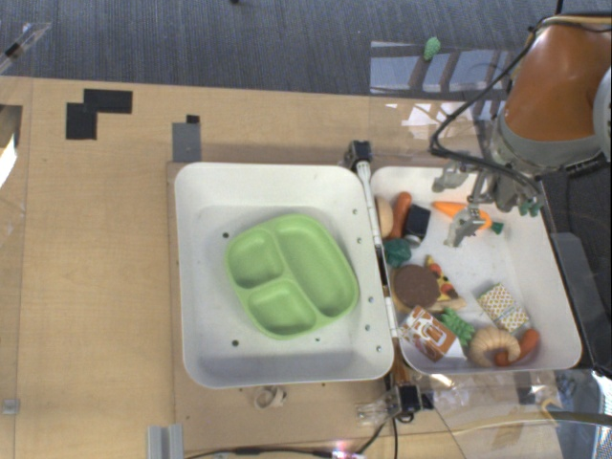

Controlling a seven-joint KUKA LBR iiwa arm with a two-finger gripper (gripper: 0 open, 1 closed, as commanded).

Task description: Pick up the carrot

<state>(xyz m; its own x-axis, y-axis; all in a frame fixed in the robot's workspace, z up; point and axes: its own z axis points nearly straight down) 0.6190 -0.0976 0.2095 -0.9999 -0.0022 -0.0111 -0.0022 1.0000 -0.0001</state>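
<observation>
The carrot (448, 208) is orange with a green leafy end and lies across the far part of the right bin (559, 290). My gripper (468, 226) hangs directly over the carrot's middle and covers part of it, with the grey and orange arm (559, 84) reaching in from the upper right. From this angle I cannot see whether the gripper touches the carrot.
Left of the carrot lie a red sausage (403, 202), a black block (417, 221) and a teal toy (396, 252). Nearer the front are a brown disc (415, 285), a patterned box (503, 304), a croissant (492, 344) and a carton (427, 333). The left bin (206, 352) holds a green divided plate (292, 273).
</observation>
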